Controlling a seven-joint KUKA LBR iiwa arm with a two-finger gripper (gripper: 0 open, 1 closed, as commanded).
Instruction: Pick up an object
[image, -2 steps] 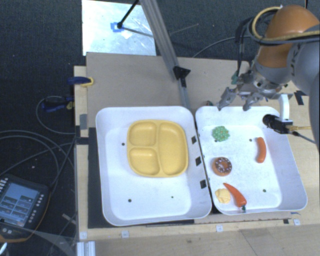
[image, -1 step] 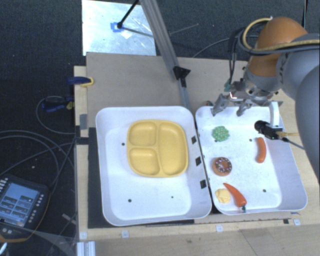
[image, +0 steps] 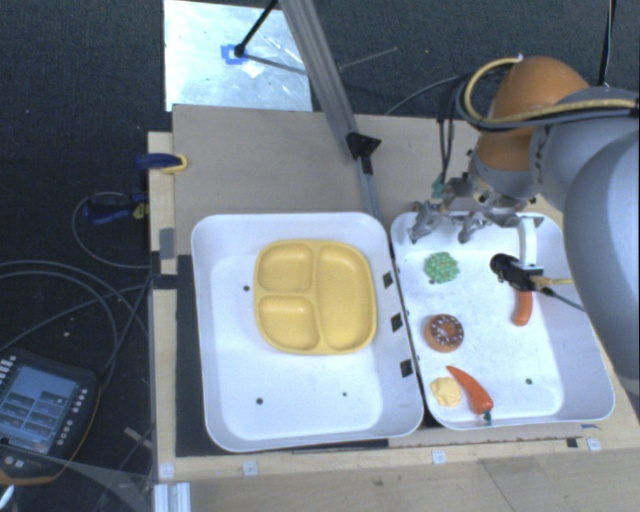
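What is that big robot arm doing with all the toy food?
The gripper of the robot arm hangs over the far end of the right bin, just above a green bumpy toy. It holds nothing yet. In that bin also lie a donut, a red pepper, a small yellow piece and an orange sausage. The left bin holds a yellow divided plate.
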